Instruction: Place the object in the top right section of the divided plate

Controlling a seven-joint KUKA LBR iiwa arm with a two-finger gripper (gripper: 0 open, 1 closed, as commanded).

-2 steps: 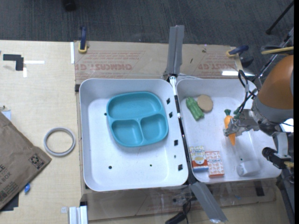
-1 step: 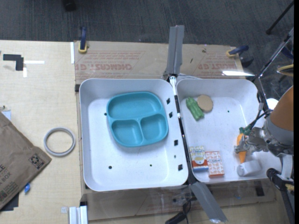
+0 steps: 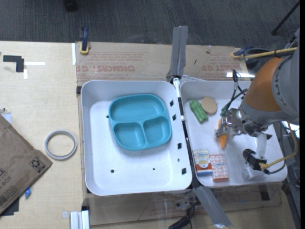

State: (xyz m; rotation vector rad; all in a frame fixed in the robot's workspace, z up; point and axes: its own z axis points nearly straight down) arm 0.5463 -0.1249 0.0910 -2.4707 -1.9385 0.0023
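1. While the arm reaches into the right bin (image 3: pixel 267 87), its jaws (image 3: pixel 223 136) sit at an orange object (image 3: pixel 222 140); whether they grip it cannot be told.
2. Left bin (image 3: pixel 95 142) holds the teal divided plate (image 3: pixel 140 121).
3. Nearby lie a green item (image 3: pixel 198 111) and a tan disc (image 3: pixel 208 105).

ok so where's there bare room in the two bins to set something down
Left bin: a wide bare strip of floor in front of the blue divided plate, and all three plate sections are bare. Right bin: crowded, with the green item, tan disc, two cartons, orange piece and gripper.
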